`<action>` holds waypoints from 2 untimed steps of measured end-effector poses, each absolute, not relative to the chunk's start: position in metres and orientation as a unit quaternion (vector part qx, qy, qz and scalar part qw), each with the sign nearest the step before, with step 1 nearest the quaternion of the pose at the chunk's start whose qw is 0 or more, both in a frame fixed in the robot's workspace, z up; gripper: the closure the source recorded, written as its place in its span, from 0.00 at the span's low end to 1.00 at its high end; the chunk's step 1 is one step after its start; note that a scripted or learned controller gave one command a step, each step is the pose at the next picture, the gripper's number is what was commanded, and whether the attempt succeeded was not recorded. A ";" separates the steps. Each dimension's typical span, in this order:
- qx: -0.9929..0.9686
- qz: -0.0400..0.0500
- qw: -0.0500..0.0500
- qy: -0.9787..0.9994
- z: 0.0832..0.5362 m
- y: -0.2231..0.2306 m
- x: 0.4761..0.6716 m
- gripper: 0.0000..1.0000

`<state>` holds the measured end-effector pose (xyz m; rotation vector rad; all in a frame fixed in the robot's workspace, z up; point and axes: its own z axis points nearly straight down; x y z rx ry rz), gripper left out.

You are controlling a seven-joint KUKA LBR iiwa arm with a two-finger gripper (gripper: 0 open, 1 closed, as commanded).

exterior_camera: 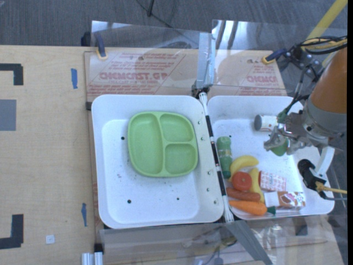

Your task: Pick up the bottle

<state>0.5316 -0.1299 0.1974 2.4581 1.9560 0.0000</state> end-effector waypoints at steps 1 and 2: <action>0.781 0.000 0.000 0.625 0.238 -0.070 0.565 1.00; 0.761 0.000 0.001 0.649 0.271 -0.020 0.610 1.00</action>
